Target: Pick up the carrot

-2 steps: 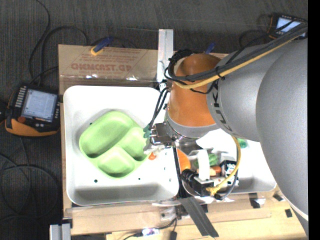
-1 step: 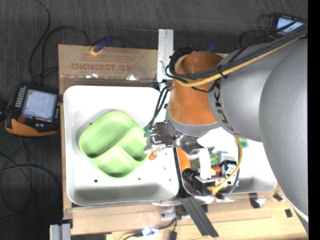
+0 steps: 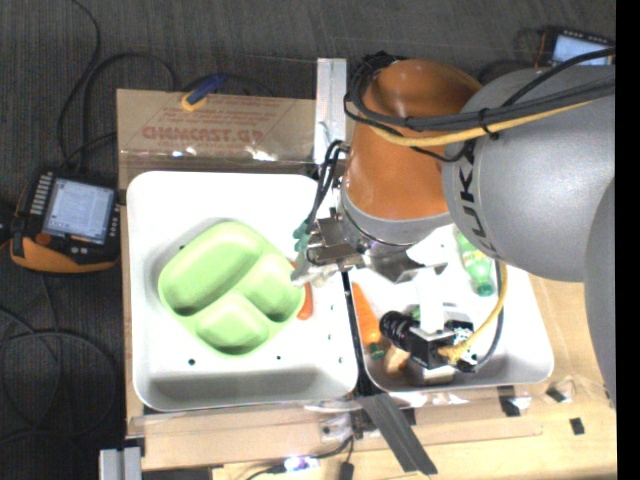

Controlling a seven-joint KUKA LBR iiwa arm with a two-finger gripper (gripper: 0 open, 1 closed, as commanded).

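White bins [image 3: 150,368] on wooden bench [image 3: 575,368].

Faint red lettering on cardboard [image 3: 215,128], illegible

arm [image 3: 520,168] over bin seam | hand [image 3: 312,268] beside green tray [image 3: 228,283]; orange carrot [image 3: 305,305] just below

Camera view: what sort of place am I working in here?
Probably a robotics lab bench: two shallow white bins, left bin and right bin, sit side by side, a teach pendant lies on dark carpet, and loose cables trail around it.
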